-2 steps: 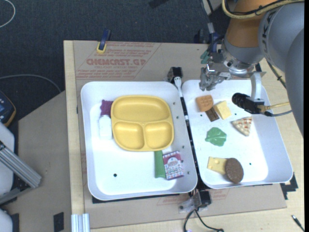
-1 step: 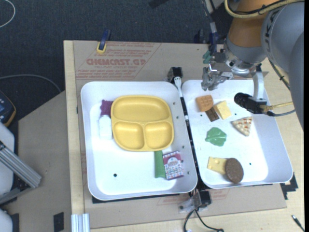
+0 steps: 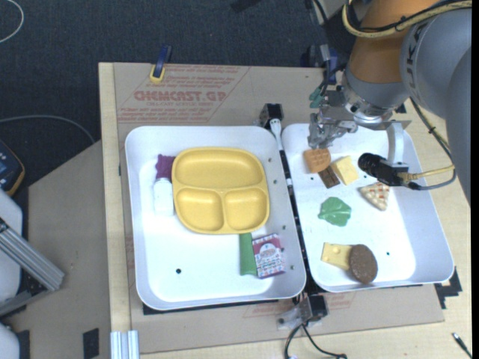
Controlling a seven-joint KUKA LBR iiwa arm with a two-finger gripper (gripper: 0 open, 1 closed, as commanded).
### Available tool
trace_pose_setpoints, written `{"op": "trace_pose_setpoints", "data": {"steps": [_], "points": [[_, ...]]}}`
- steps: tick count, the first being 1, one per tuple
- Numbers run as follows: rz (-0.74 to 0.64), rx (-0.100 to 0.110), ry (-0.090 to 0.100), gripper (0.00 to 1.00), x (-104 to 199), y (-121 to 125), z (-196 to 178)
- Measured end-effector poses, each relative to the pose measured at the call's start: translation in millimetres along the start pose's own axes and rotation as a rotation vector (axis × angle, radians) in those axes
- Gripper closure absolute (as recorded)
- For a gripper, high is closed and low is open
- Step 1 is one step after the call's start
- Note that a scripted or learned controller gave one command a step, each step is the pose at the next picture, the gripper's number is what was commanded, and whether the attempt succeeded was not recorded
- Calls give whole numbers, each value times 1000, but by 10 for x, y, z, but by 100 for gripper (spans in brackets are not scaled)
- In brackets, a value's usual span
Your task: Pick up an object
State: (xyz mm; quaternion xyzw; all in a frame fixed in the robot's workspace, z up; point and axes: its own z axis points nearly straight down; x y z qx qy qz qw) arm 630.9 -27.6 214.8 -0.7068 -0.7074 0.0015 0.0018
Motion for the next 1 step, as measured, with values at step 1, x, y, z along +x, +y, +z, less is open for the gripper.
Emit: {"op": "trace_pose_setpoints", "data": {"steps": [1], "points": [[2,-8,-1,100,-113,3,-96]]}}
